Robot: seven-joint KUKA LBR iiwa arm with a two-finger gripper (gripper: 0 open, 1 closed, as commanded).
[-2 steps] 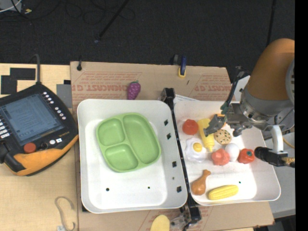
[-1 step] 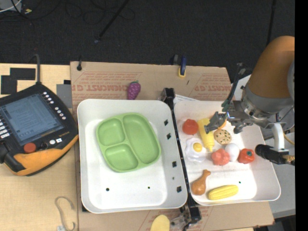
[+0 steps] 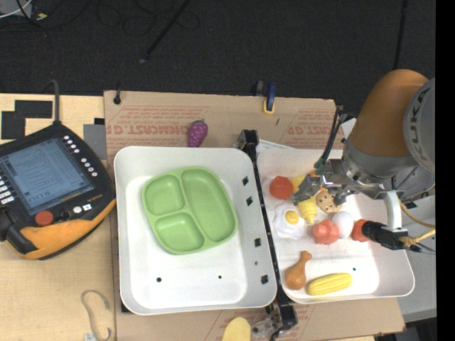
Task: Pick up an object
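In the right bin point(image 3: 384, 279), my gripper point(image 3: 321, 188) is low over a cluster of toy food. Just below it lie a yellow piece point(image 3: 307, 209) and a speckled cookie point(image 3: 328, 202). To the gripper's left sits a red tomato point(image 3: 281, 187), with a fried egg point(image 3: 288, 219) below that. A white egg point(image 3: 343, 222) and a red fruit point(image 3: 325, 232) lie lower right of the cookie. A drumstick point(image 3: 298, 268) and a corn cob point(image 3: 328, 283) rest near the bin's front. The arm's wrist hides part of the cluster.
The left bin point(image 3: 142, 275) holds a green divided plate point(image 3: 188, 208). Purple grapes point(image 3: 197, 132) lie on the cardboard behind it. A yellow toy point(image 3: 237, 329) sits at the bench front. A teach pendant point(image 3: 46, 183) lies far left. A red-tipped black part point(image 3: 373, 233) sticks out by the arm.
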